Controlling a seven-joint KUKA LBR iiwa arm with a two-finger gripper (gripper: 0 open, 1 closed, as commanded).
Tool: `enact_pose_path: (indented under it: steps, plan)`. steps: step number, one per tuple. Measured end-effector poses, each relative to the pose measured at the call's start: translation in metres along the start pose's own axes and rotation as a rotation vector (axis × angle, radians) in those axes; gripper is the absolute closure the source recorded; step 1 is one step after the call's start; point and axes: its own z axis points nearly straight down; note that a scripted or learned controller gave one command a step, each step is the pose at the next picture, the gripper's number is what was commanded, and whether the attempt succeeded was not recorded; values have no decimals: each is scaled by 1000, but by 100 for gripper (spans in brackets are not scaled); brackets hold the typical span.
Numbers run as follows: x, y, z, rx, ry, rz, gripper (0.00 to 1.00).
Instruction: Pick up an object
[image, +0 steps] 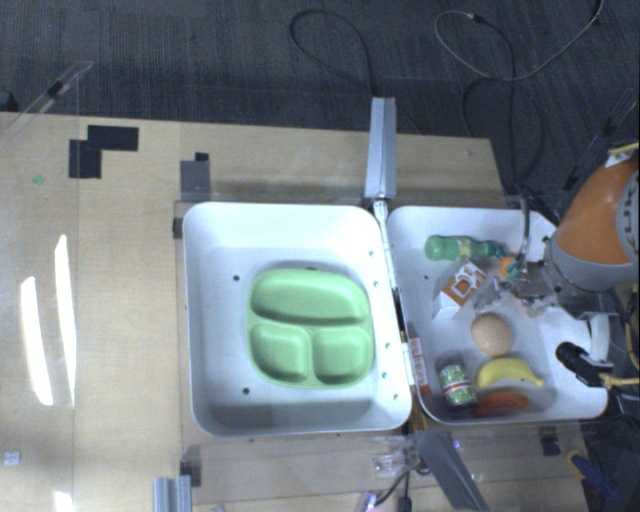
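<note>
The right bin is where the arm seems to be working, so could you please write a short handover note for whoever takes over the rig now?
Gripper: low in the right bin, near its far right side; nothing visibly held.
Things in the right bin: green bottle lying along the far wall, small orange-and-white carton beside the gripper, round beige object in the middle, banana, small can and a red item at the near wall.
Left bin: green divided tray.
Done: nothing lifted yet.
Left: grasp one object and raise it.
</note>
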Motion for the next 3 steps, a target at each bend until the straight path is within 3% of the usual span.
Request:
enact_pose_path:
  steps: [1, 2, 3]
  plan:
    - [15, 79, 4, -1, 0, -78, 0]
    - [91, 93, 5, 20, 2, -162, 0]
    - [76, 95, 5, 42, 19, -306, 0]
